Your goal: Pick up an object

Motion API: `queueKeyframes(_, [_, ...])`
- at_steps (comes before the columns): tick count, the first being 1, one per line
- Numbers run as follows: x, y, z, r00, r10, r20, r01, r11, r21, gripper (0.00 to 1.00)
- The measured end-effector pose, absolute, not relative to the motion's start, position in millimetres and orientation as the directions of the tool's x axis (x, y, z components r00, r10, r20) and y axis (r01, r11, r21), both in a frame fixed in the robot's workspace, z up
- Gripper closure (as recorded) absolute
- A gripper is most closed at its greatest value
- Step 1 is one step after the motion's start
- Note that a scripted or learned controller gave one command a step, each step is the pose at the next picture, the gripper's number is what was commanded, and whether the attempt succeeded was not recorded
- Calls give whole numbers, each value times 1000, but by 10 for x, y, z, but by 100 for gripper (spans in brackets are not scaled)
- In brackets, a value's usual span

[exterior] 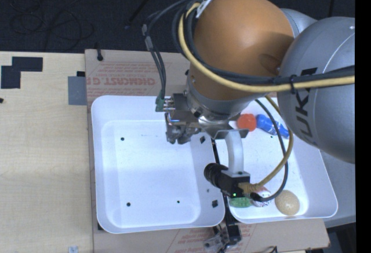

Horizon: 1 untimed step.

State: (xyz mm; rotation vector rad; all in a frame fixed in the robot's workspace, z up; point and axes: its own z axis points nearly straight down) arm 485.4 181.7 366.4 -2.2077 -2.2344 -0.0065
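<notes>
Looming closest to the lens, the orange-banded wrist of the arm (243, 37) hangs in the upper centre of the frame, its claw (177, 127) poised above the upper right corner of the left-of-frame bin (145, 171), whose white floor shows only a few small dark dots. Whether the claw is spread or pressed together cannot be told from this angle, and nothing is seen pinched in it. Every candidate for the pick lies in the right-of-frame bin (313, 179). An orange piece (247, 121) and a blue piece (269, 125) sit side by side near its upper edge, just right of the wrist. A green piece (239, 202) and a cream egg-shaped piece (287, 202) lie along its lower edge, with a small red-and-white item (262, 197), partly hidden, between them. Both bins rest on the pale tabletop (40, 147). The pick appears to be at its approach stage, with no object secured. The next move likely calls for carrying the claw across the shared wall toward the right of the frame, centring it over one piece that stands apart from its neighbours, then descending.
</notes>
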Motion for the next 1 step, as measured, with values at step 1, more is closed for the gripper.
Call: queueKeyframes(1, [4795,1329,3069,4,1000,-4,1000,-4,-11,100])
